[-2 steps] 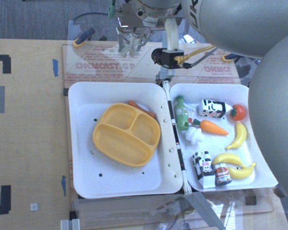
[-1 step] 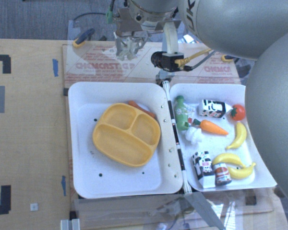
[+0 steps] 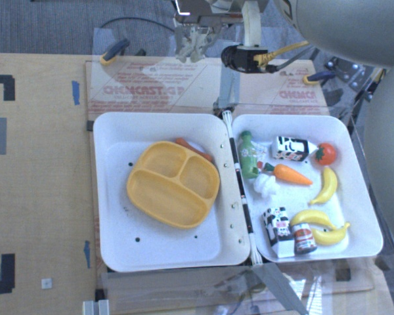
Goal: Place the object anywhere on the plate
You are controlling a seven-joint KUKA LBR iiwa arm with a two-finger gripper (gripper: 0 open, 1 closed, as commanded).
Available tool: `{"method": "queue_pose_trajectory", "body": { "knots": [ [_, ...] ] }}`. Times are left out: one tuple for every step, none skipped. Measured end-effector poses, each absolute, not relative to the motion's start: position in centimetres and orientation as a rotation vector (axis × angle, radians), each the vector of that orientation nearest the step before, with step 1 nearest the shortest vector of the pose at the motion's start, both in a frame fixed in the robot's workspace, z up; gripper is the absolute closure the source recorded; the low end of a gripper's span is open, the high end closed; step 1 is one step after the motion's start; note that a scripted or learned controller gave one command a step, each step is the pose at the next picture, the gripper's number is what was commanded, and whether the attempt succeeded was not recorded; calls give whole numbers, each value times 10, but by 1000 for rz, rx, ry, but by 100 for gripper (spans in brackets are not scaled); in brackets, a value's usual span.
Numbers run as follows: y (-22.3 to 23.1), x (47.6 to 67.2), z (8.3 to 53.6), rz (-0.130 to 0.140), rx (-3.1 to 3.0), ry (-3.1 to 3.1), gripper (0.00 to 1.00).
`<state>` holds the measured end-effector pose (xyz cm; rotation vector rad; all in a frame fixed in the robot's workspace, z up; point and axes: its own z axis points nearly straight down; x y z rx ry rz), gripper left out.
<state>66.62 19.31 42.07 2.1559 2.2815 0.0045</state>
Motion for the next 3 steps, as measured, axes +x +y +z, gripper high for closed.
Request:
{"method": "queue_pose_trajectory", "body": {
  "knots": [
    [204, 651, 358, -2, 1814, 2566, 100],
    [181, 666, 348, 0, 1958, 2457, 100],
    [163, 657, 365, -1, 1870, 2525, 100]
  ]
}}
